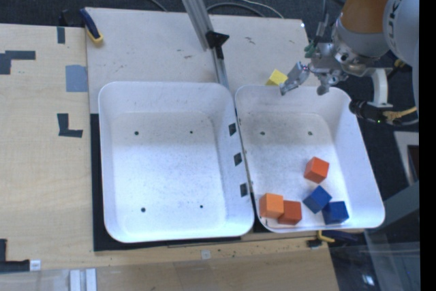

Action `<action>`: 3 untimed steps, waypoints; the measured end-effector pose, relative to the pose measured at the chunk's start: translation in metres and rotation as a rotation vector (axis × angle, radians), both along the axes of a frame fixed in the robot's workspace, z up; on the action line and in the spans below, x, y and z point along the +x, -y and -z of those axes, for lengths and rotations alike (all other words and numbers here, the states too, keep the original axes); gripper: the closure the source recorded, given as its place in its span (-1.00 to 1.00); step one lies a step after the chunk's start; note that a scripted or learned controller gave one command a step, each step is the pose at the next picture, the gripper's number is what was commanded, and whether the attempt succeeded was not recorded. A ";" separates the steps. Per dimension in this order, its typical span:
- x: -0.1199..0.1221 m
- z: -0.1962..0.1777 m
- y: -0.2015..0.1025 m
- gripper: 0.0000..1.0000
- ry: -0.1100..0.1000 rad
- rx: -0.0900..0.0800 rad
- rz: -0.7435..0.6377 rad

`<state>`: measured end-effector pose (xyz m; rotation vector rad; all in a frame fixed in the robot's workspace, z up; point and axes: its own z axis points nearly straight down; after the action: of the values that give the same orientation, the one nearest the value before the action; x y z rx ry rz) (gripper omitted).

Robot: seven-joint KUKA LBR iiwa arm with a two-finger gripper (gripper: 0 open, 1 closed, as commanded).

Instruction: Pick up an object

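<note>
My gripper [307, 84] hangs over the back rim of the right bin [361, 146], its two fingers spread apart with nothing between them. A small yellow block [276, 78] lies just left of the left finger, at the bin's back edge; I cannot tell whether they touch. In the right bin's front part lie an orange cube [316, 169], a second orange cube [272, 204] against a red-orange cube [290, 212], and two blue cubes [317, 199] [335, 212].
The left bin [109, 146] sits beside the right one. A slanted metal rail [194, 3] runs from the top down to the gap between the bins. A yellow-handled clamp [92, 27] lies at the bench's back left.
</note>
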<state>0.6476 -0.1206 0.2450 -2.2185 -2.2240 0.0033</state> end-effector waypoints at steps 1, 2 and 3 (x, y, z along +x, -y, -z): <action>-0.023 0.096 0.046 -1.00 -0.008 0.000 0.005; -0.059 0.157 0.065 -1.00 -0.008 0.002 0.004; -0.120 0.154 0.045 -1.00 -0.006 0.003 0.003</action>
<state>0.5281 -0.1653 0.0914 -2.2173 -2.2169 0.0063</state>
